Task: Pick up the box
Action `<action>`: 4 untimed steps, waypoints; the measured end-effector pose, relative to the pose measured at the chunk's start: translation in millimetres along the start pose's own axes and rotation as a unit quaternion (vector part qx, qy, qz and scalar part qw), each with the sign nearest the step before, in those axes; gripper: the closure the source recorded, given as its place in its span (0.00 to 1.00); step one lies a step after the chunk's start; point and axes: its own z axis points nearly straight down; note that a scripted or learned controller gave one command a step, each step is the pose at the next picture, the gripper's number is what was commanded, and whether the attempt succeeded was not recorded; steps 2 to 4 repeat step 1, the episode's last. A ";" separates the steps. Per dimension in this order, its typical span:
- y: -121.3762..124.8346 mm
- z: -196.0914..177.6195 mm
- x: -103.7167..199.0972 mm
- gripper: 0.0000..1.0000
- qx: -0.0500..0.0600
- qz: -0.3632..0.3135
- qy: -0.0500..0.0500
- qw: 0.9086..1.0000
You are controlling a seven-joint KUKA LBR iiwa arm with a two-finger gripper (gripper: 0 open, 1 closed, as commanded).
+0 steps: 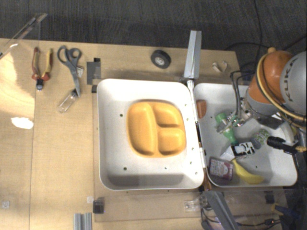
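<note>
We see the arm (pixel 283 83) cut off at the right edge, covering part of the right bin (pixel 211 92).

Robotics lab: wooden bench (pixel 57 166), 2 white bins (pixel 108 176), pliers (pixel 41 66), scissors (pixel 72 63).

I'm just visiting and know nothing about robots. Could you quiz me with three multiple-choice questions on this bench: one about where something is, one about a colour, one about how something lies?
1. Where is the yellow tray?
A. left bin
B. right bin
C. bare bench

2. What colour is the banana?
A. green
B. yellow
C. red

3. How do the scissors lie?
A. in the right bin
B. on the tray
C. flat on the bench

Answers: 1 A, it sits in the middle of the left bin. 2 B, it lies yellow by the right bin's near wall. 3 C, they rest left of both bins.
</note>
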 end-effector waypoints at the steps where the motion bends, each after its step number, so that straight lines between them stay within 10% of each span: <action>1: 0.6 0.5 0.9 0.00 0.000 0.000 0.001 1.000; 4: 0.6 0.5 0.9 0.00 0.000 0.000 0.001 1.000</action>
